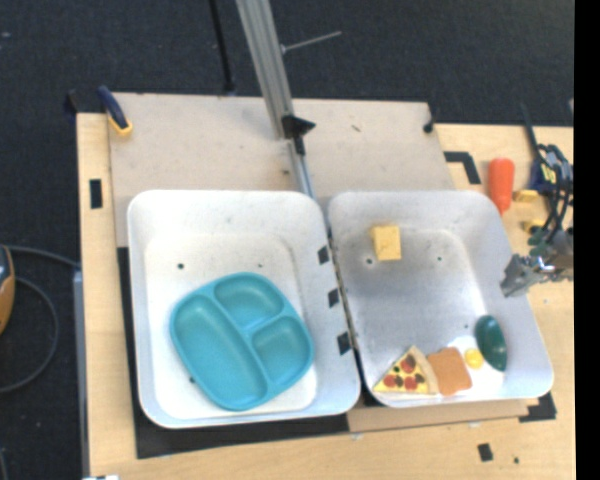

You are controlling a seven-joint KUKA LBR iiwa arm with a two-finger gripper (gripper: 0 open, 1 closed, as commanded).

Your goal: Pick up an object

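The right bin [430, 218] holds a yellow cube [386, 242] near its back. Along its front edge lie a toy pizza slice [405, 373], an orange-brown bread-like piece [448, 370], a small yellow item [473, 356] and a dark green oval object [491, 340]. My gripper [525, 273] hovers at the right rim of this bin, above and to the right of the green object. It touches none of the objects. The wrist and its orange band [501, 183] sit behind it, partly cut off by the view's right side.
A teal divided plate [242, 340] lies in the left bin [155, 228]. A grey metal post [265, 58] rises from the bench behind the bins. A blue and yellow clamp [114, 111] sits at the bench's back left corner.
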